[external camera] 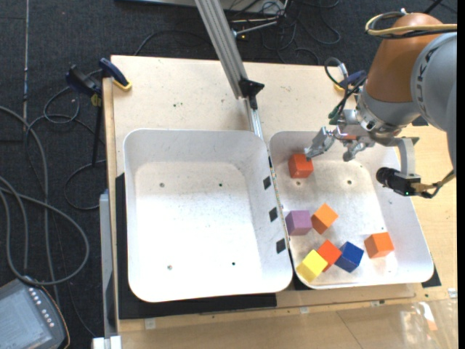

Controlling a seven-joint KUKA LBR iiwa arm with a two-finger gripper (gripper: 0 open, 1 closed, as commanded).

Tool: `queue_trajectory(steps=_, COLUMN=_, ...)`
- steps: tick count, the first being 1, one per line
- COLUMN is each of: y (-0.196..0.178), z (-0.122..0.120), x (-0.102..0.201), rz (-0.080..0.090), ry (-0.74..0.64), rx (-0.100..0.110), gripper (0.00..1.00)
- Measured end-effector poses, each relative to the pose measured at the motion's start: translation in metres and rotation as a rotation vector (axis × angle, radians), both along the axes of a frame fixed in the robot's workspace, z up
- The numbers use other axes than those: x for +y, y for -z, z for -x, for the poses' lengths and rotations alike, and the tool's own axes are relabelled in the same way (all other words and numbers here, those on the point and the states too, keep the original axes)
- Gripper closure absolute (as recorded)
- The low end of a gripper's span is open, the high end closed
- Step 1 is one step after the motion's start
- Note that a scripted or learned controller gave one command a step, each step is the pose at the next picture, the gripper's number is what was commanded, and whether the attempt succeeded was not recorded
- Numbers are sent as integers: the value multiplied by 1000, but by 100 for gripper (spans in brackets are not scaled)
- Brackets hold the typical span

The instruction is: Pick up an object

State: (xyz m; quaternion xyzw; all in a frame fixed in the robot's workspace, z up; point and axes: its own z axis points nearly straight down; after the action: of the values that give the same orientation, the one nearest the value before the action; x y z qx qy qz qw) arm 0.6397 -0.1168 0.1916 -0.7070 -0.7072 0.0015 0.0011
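The two-finger gripper [336,145], jaws spread and holding nothing, hovers over the right-hand shallow white bin [410,224] just beside a red-orange cube [300,166] resting on its floor; grasp and lift remain undone.

the pale speckled wooden tabletop [189,86] looks matt and slightly rough. the two shallow white plastic bins, left [145,151] and right [407,246], look smooth with a soft sheen, dusted with dark specks. the red cube [300,166], purple cube [298,222] and blue cube [350,257] look matt and smooth. the metal gripper [336,144] is dull silver; the arm's orange band [396,57] is glossy.
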Motion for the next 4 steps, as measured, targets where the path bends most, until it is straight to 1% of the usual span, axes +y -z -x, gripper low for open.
queue_trajectory(steps=1, y=57, z=4, x=10, rz=-1, ry=-2, rx=2, gripper=0)
queue_trajectory(steps=2, y=43, z=2, x=9, rz=0, ry=1, rx=-6, gripper=100)
queue_trajectory(steps=3, y=-6, z=-8, x=14, rz=0, ry=-3, rx=-10, gripper=100)
queue_trajectory(steps=4, y=-15, z=-9, x=14, rz=0, ry=-2, rx=-6, gripper=100)
